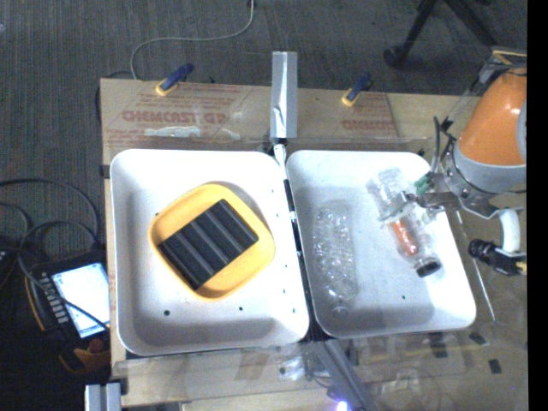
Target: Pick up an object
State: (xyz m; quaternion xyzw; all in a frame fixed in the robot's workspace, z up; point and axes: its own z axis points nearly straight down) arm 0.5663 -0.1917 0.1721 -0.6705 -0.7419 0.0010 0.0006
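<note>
- Apparently mid-attempt: gripper (417,197) sits low over the right bin (445,302), beside the clear bottle (405,223).
- Jaw state: can't tell.
- Nothing visibly lifted; yellow tray (214,240) untouched.

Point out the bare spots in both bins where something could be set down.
Left bin: only the margins around the yellow-and-black block, widest along the near edge. Right bin: near floor, between the crinkled clear plastic and the clear bottle. Crowded at the bottle, by the gripper.

Yellow pad (213,240), clear bottle (333,251), orange-filled tube (408,238) in bins.
</note>
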